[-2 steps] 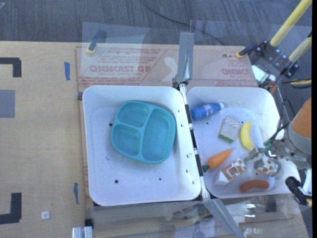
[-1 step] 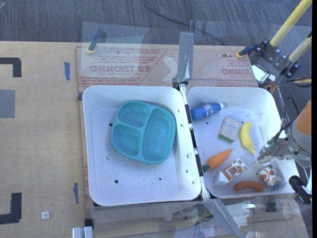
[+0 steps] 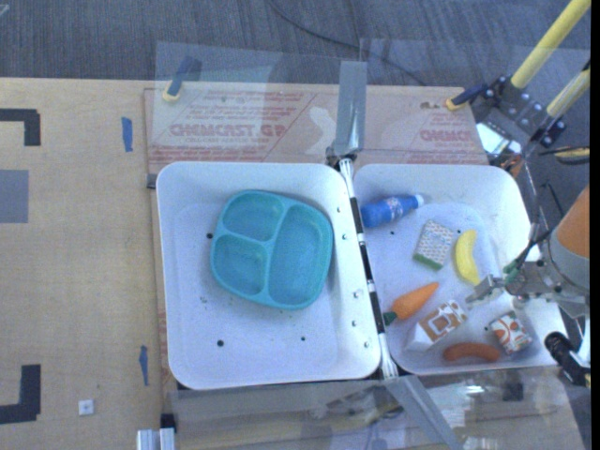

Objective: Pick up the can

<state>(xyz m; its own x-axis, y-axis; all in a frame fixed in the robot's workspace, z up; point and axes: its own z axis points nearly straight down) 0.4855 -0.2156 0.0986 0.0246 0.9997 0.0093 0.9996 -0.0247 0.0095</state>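
Two bins: we see a left bin [image 3: 187, 279] holding a teal divided plate [image 3: 272, 249], and a right bin [image 3: 497, 181] crowded with small items.
Can, place: the can [image 3: 511, 333] is in the lower right of the frame, at the lower right corner of the right bin. It is just right of a small carton [image 3: 441, 323] and just above a red sausage [image 3: 472, 352].
Can, look: it is short and white with orange-red markings. It seems to lie tilted or on its side, though it is too small for us to be sure. We cannot read its label.
Neighbours: a carrot [image 3: 413, 301], a banana [image 3: 466, 256], a checked sponge [image 3: 435, 244] and a blue bottle [image 3: 387, 210] lie further up and left, apart from the can.
Claw, place: the gripper [image 3: 499, 289] hangs at the right of the frame over the right bin, just above the can in the picture and below the banana.
Claw, state: we cannot tell how far it is open. We see no object caught in it.
Step in hand: we judge this to be the approach, with the can not yet grasped.
Next move: we think the claw must shift towards the lower right of the frame, centre over the can and descend. It has to keep clear of the sausage, the carton and the bin wall.
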